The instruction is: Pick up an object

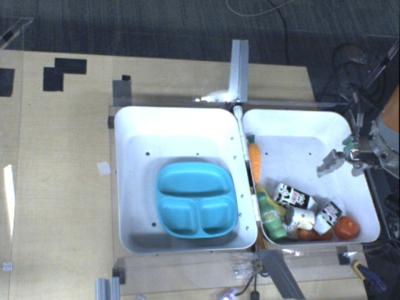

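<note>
Hand [340,160] is hovering over the right bin [294,125], fingers apart, gripping nothing; cartons [292,196] and tomato [347,228] are lying heaped just below it.

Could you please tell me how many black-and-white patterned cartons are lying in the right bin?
2. One black-and-white carton lies near the bin's middle front; the other carton sits further right, beside the tomato. More could be hidden in the pile.

Toy food pile [300,214] in right bin's [294,130] near corner; carrot [254,161] by divider.
</note>
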`<state>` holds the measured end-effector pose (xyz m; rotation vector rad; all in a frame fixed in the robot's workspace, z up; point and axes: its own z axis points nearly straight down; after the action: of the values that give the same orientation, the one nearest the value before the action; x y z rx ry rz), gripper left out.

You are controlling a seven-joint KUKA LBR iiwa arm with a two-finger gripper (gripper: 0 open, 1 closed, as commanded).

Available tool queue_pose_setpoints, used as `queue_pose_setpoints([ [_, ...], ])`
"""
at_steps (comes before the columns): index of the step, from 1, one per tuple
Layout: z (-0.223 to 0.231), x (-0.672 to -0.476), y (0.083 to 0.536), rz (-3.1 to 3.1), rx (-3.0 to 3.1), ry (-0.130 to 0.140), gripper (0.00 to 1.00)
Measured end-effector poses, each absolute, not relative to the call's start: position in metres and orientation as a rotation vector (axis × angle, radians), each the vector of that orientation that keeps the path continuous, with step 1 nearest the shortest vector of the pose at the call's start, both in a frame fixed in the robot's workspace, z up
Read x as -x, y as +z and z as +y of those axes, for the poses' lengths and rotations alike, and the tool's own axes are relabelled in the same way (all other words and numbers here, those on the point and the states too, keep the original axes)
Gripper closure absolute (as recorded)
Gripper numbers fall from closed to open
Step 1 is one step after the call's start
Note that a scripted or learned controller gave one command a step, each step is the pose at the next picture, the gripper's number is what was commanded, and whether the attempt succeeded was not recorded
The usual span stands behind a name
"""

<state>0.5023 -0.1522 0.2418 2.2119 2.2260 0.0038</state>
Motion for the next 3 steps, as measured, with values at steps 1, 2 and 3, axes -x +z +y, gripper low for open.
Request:
queue_pose_setpoints([
  [1,-0.177,-0.554,0.257,2.629,-1.706,0.005,0.0],
  [2,-0.205,-0.61,0.089,2.634,-1.692,0.006,0.0],
  [3,-0.181,-0.67,0.089,2.435,-1.972,0.004,0.0],
])
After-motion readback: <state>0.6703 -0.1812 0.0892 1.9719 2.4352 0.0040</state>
